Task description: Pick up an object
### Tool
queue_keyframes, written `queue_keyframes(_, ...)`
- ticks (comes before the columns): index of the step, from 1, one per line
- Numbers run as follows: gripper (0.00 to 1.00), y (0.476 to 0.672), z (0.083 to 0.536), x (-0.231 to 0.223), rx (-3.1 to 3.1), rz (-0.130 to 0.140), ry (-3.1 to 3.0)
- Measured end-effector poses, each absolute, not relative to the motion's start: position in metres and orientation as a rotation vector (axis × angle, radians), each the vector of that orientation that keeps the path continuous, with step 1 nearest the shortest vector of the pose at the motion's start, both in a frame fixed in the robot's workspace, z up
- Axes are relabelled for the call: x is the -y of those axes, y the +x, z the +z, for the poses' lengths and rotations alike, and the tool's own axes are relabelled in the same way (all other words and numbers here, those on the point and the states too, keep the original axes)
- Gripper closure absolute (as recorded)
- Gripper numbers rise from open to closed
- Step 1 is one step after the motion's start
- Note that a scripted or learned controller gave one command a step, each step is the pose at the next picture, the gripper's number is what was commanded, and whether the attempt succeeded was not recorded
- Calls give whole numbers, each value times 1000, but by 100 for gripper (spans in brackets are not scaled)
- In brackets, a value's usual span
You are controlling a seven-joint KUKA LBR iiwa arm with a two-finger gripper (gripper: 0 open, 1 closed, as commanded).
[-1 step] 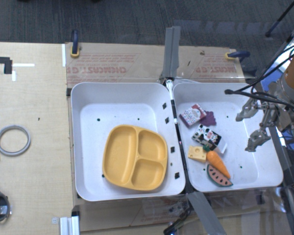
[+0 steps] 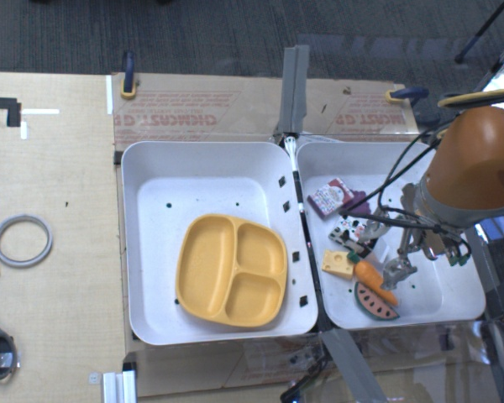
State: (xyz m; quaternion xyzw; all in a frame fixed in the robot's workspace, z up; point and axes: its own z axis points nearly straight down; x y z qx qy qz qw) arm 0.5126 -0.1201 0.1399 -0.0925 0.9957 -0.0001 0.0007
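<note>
We saw red print, upside down and mirrored, on the cardboard sheet (image 2: pixel 202 107) along the bins' far edge, but could not read it.

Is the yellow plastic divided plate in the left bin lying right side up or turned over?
Right side up. The yellow plastic divided plate lies flat in the left white bin, and its three hollow compartments face upward, with the raised dividers visible between them.

We see the arm (image 2: pixel 475 162) enter from the right, its orange band uppermost and the grey wrist below it. The wrist points downward and to the left — cables loop across it. The gripper (image 2: pixel 396 269) hangs low at the arm's end, its metal fingers (image 2: pixel 401 267) pointing downward.
</note>
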Motion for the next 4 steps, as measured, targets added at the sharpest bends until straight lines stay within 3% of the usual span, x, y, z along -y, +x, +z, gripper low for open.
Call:
queue_keyframes(1,0,543,107,112,-3100,-2,291)
queue_keyframes(2,0,593,108,100,-3012,3,772)
queue_keyframes(3,0,646,109,131,-2812,11,1330)
queue_keyframes(4,0,645,109,135,-2843,15,1264)
